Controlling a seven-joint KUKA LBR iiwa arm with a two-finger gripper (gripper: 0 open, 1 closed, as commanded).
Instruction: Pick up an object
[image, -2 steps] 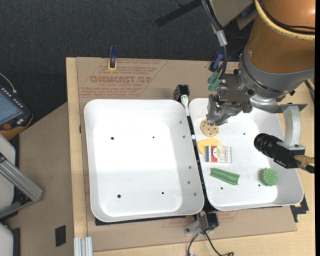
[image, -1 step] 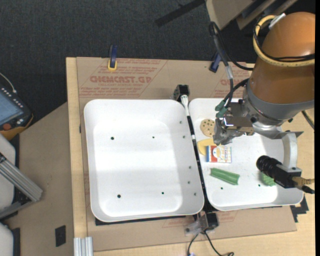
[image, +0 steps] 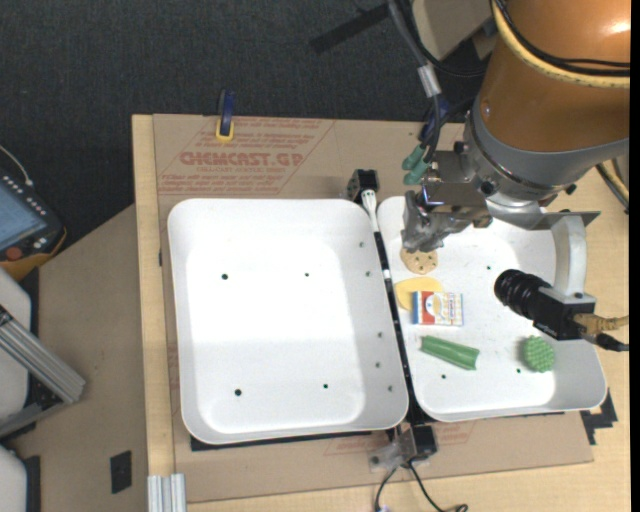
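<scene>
My gripper (image: 420, 240) hangs low over the far left part of the right bin (image: 500, 400), right above a small tan round piece (image: 421, 262) with dark dots. In front of that lies a yellow curved piece (image: 415, 292) beside a small white, red and blue box (image: 441, 308). A green stick (image: 449, 351) lies nearer the front, and a green bumpy ball (image: 539, 353) sits at the front right. The arm's body hides the far right part of this bin.
The left bin (image: 200, 230) stands beside the right one, with a black divider (image: 388, 290) between them. A black cylinder (image: 535, 298) on a bracket juts over the right bin's right side. Cardboard (image: 250, 150) lies under both bins.
</scene>
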